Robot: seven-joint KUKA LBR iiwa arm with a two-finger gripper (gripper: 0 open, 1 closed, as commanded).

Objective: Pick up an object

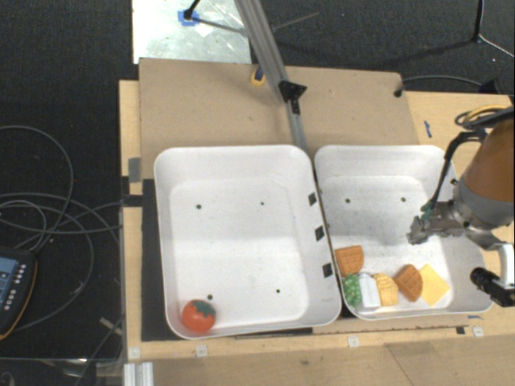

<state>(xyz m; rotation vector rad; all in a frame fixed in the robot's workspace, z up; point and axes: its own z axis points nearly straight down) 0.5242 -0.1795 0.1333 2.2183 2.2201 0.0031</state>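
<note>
On the bench: brown board under two white bins.
Floor: dark carpet, loose cables left.
Gripper: over right bin; grip state unreadable.
Objects: tomato near-left; food cluster near-right.

1 camera looks down on the bench from above, fixed and tilted so the far edge sits toward the top of the frame and the near edge along the bottom. It stands back far enough to take in both white bins whole: the left bin fills the middle of the frame and the right bin lies toward the right side. Dark floor with loose cables shows at the left and along the top. A grey pole runs from the top edge down toward the gap between the bins. The arm enters at the right edge.
</note>
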